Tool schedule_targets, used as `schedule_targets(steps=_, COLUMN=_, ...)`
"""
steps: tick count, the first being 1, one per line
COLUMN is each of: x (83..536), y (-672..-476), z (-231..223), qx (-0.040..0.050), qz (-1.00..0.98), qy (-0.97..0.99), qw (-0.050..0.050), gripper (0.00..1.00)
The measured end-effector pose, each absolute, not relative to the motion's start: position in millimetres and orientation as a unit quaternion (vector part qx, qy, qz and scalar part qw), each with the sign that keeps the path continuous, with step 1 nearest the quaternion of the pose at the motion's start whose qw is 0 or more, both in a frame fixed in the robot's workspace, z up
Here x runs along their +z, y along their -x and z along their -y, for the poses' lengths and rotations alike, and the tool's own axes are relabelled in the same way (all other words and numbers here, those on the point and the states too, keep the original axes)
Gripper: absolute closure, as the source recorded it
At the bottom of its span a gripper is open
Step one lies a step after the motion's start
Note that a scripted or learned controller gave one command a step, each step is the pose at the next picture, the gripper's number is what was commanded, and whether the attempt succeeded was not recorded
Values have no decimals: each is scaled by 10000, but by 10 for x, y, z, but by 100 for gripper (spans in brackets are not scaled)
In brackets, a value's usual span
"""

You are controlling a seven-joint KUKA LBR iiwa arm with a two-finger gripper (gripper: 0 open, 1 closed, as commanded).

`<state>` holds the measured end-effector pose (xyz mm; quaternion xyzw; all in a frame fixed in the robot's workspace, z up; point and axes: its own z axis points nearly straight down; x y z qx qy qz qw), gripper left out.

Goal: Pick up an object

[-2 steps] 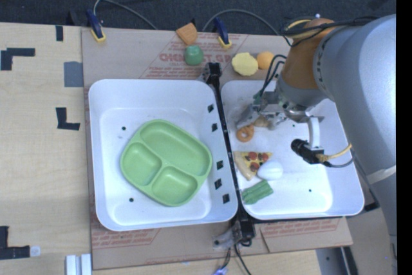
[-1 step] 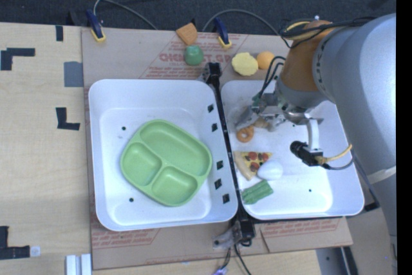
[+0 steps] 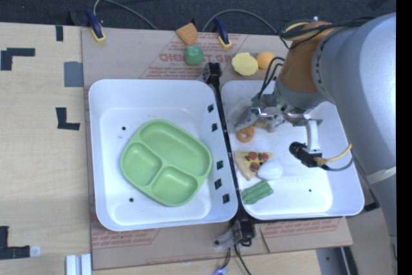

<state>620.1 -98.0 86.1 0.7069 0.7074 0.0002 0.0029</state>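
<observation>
In the right bin [image 3: 322, 203] lie a small brown ring-shaped piece [image 3: 244, 134], a toy pizza slice [image 3: 250, 160], a white egg-like piece [image 3: 271, 171] and a green oblong piece [image 3: 257, 192]. My gripper [image 3: 256, 118] hangs low over the bin's upper left part, just above and to the right of the brown ring. Nothing shows as lifted off the bin floor. The grey arm with its orange band [image 3: 302, 67] covers the bin's upper right part.
The left bin [image 3: 109, 106] holds a green divided plate [image 3: 166, 162]. Behind the bins on the cardboard sit an orange wedge [image 3: 187, 32], a green ball [image 3: 193, 56], a yellow fruit [image 3: 244, 64] and an orange fruit [image 3: 264, 60]. Blue clamps [image 3: 96, 28] grip the back edge.
</observation>
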Motion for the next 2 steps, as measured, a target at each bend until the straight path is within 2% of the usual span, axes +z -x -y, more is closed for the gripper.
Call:
schedule_targets(steps=1, x=858, y=-6389, z=1085, qx=5, qz=-7079, qy=-7064, qw=7, gripper=0)
schedule_targets(steps=2, x=857, y=-6331, z=942, qx=2, qz=-7075, qy=-7067, qw=17, gripper=0)
